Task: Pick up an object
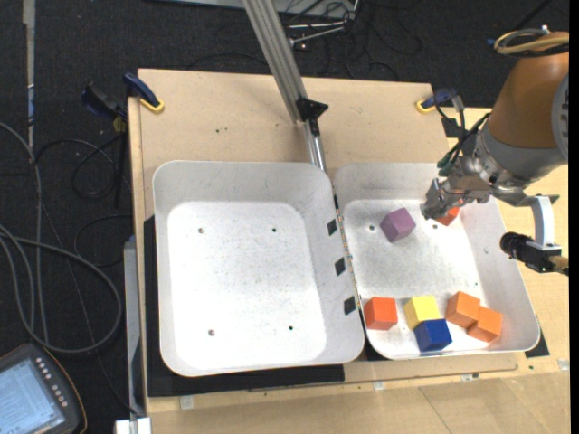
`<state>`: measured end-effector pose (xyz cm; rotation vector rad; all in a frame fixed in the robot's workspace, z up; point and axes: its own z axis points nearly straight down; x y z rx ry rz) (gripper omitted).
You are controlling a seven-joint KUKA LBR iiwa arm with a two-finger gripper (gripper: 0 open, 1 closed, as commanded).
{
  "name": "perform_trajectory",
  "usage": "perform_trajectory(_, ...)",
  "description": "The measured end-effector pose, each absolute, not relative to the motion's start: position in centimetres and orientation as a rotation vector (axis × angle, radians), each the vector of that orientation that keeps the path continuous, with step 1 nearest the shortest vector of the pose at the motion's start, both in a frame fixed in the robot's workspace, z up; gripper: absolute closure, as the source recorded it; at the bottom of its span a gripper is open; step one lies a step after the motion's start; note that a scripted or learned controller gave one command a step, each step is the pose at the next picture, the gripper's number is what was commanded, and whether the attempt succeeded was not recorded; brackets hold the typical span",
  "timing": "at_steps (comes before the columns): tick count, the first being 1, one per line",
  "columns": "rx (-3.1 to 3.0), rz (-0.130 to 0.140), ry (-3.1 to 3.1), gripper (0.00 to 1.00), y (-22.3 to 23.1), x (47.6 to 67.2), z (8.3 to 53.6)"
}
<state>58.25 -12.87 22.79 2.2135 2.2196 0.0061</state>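
Starting way off to the left of the right bin (pixel 425 265): a tablet-type screen (pixel 25 398) sits on the dark floor, far out past everything. Next is the left bin (pixel 165 242), butted right up against the right bin's left wall. A slanted metal pole (pixel 276 48) comes down from the top and ends just above the right bin's upper left corner.

Inside the right bin, along its near wall, there's an orange cube (pixel 381 312) at the left end. Beside that is a yellow cube (pixel 421 308) with a blue cube (pixel 433 334) touching its near side. In the near right corner are two more orange blocks (pixel 464 306), packed together. A purple cube (pixel 397 224) sits by itself in the bin's far half, a bit left of center, tilted.

The gripper (pixel 443 208) is down over the right bin's far right part, just right of the purple cube and not touching it. There's a small orange-red piece (pixel 450 213) right at its tip. Honestly can't tell if the gripper is spread or clamped, or if it's actually got that piece. The grey arm with its orange band (pixel 532 98) reaches in over the bin's far right corner.
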Motion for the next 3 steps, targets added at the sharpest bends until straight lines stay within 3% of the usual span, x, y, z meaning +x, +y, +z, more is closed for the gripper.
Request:
perform_trajectory(1, 2.212, 0.003, 2.231, 1.0, -7.4, 57.4, 23.8)
perform_trajectory(2, 2.213, 0.002, 2.233, 1.0, -1.4, 57.8, 23.1)
perform_trajectory(3, 2.212, 0.001, 2.234, 1.0, 4.5, 56.4, 23.4)
